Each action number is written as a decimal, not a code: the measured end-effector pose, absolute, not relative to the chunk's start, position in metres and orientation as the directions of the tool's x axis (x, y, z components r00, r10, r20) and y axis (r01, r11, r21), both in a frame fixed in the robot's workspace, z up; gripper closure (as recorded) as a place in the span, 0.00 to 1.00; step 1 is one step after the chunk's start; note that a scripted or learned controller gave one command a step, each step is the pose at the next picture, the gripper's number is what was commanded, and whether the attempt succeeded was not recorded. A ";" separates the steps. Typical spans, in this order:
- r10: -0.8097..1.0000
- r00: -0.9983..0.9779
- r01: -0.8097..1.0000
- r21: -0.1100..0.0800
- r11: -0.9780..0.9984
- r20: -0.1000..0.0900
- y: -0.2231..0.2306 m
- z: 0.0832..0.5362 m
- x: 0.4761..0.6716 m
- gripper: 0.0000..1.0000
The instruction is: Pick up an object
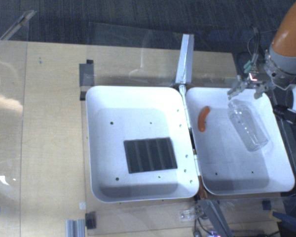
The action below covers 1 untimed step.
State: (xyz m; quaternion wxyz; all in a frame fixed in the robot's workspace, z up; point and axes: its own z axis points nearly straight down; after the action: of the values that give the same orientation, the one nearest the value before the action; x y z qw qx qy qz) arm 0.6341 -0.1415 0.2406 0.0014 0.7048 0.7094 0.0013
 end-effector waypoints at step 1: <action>0.988 0.154 0.988 0.002 -0.154 0.002 -0.079 0.185 0.646 0.00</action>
State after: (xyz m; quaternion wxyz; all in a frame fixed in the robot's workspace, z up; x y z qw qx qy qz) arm 0.6457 -0.0789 0.1852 0.0002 0.7597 0.6503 0.0014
